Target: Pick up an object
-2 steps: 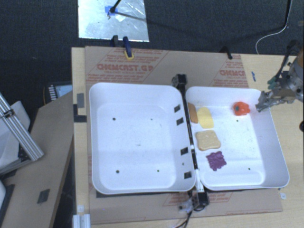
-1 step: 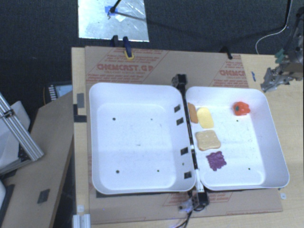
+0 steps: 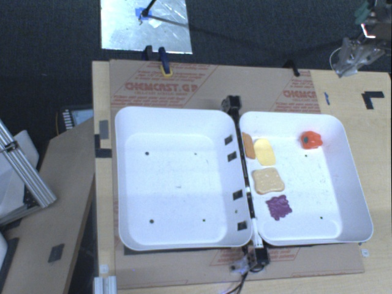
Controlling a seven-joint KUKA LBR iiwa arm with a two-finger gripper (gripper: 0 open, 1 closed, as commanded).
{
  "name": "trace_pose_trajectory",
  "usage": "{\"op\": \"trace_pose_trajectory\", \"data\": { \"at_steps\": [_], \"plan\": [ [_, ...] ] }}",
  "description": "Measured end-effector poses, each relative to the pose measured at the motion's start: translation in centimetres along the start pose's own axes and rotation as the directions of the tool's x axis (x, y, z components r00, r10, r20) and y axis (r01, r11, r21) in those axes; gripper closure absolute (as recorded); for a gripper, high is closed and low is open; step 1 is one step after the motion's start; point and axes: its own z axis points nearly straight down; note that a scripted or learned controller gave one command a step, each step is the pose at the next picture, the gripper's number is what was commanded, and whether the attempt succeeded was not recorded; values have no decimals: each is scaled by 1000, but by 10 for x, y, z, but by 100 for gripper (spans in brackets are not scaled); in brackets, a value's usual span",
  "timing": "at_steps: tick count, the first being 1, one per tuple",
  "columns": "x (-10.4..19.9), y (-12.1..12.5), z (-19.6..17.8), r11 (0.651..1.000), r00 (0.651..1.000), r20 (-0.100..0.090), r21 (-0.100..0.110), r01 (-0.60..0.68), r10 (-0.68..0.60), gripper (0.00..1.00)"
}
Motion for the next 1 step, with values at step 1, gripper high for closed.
{"op": "trace_pose_trajectory", "data": {
  "at_steps": [1],
  "plan": [
    [76,63,-30,1000,1000,-2,10,0,0,100]
  ]
}}
